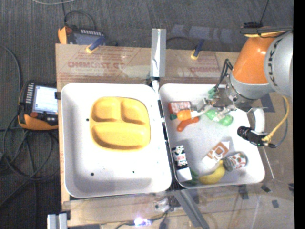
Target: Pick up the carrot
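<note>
The carrot [187, 123] is a small orange piece lying in the upper left part of the right bin [252, 178], just below a red and white packet [179, 107]. My gripper [220, 105] hangs over the bin's upper right area, a short way to the right of the carrot and apart from it. It sits directly above a pale green translucent item [224, 118]. The wrist hides what lies between the gripper's tips.
A yellow divided plate [121, 123] lies in the left bin [76, 175]. The right bin also holds a cow-pattern carton [179, 155], an orange and white box [217, 152], a can [236, 161] and a banana [212, 176]. A black cable fitting [248, 133] hangs at the bin's right rim.
</note>
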`<state>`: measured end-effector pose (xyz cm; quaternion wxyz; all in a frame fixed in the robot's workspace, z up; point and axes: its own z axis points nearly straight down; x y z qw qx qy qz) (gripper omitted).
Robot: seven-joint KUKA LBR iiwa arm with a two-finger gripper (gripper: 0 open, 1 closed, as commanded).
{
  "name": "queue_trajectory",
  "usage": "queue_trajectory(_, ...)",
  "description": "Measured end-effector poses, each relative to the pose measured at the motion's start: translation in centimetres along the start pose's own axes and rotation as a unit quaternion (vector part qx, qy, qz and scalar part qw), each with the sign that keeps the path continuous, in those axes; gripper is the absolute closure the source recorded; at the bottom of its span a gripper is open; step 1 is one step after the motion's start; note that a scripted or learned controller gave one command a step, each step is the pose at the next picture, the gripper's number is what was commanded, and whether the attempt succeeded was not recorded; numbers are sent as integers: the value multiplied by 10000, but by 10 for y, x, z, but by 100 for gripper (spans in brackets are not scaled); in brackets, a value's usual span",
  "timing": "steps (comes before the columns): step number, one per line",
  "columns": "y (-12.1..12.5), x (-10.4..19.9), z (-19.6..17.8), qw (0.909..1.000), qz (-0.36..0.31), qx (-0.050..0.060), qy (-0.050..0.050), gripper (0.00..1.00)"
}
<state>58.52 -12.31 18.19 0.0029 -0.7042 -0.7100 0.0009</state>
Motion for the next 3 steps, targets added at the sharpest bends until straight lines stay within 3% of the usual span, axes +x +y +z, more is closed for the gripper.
queue_trajectory(1, 18, 14, 94, 9999, 81, -63, -36, 0)
queue_trajectory(2, 18, 14, 87, 10000, 65, -64, -33, 100)
queue_trajectory(3, -10, 85, 2, 9981, -613, -1, -4, 100)
